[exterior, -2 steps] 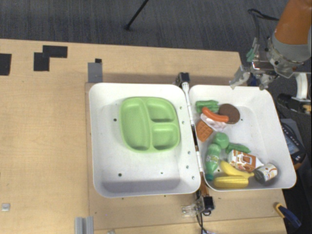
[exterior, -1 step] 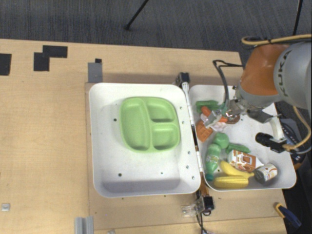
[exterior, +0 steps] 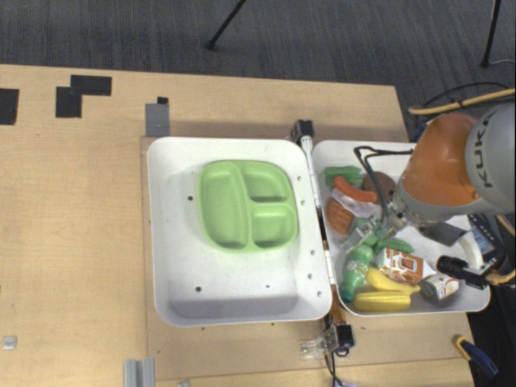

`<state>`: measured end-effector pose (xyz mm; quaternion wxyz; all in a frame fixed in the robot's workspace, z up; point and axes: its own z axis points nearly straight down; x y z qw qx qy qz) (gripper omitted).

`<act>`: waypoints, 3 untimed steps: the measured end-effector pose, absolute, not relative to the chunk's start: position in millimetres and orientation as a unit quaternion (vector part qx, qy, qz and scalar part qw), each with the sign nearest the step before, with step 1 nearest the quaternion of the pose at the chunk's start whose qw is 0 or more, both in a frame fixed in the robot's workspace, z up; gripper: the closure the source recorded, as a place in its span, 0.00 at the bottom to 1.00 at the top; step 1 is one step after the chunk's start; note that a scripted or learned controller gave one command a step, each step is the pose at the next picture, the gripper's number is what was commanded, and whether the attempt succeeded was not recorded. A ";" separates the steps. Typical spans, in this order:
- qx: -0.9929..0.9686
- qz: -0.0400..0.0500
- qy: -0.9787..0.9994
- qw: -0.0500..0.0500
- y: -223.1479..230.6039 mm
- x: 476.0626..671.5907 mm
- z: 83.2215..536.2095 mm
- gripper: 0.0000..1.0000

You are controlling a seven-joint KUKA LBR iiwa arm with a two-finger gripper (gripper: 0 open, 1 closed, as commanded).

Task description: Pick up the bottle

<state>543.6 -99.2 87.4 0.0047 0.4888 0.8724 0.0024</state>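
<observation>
Now, gripper: low over the green bottle; grip state — you cannot tell.
Risk: crowding banana and carton may deflect your grasp.

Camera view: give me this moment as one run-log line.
task: pick up bottle | gripper: low in right bin, over clutter | green bottle: lying beside banana | left bin: green tray

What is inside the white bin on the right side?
The right shallow white bin holds a green plastic bottle, a yellow banana-shaped toy, an orange-and-white carton and a small grey can. The grey arm covers the bin's middle.
</observation>
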 end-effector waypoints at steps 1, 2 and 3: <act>0.488 0.004 0.873 0.006 -98.4 545.5 98.9 1.00; 0.577 0.001 0.817 0.001 -45.4 489.2 184.5 1.00; 0.621 0.001 0.784 0.001 36.8 487.2 184.4 1.00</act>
